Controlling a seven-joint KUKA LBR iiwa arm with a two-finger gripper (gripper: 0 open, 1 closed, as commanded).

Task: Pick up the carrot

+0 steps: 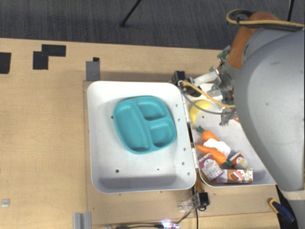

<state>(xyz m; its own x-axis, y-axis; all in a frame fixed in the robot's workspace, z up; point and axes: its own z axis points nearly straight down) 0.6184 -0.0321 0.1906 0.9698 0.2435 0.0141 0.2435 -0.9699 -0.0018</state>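
— Looking for the carrot (213, 150)?
— It lies in the right bin (206, 178), near its front edge, beside a snack packet (224, 171).
— And the gripper (224, 122)?
— Above the bin's middle; jaw state I cannot tell.

So the left white bin (102, 128) sits on the tan table (43, 142) with a teal divided plate (143, 124) lying flat in the middle of it — three compartments, nothing in them. The right bin (248, 181) is right up against it, mostly covered from above. In there you can see something pale yellow (199, 109) near the far end, and a red-and-white snack packet (224, 171) down at the near end — can't read the label. A few black patches (47, 55) are on the table at upper left, and dark grey carpet (71, 8) runs beyond the table's far edge.
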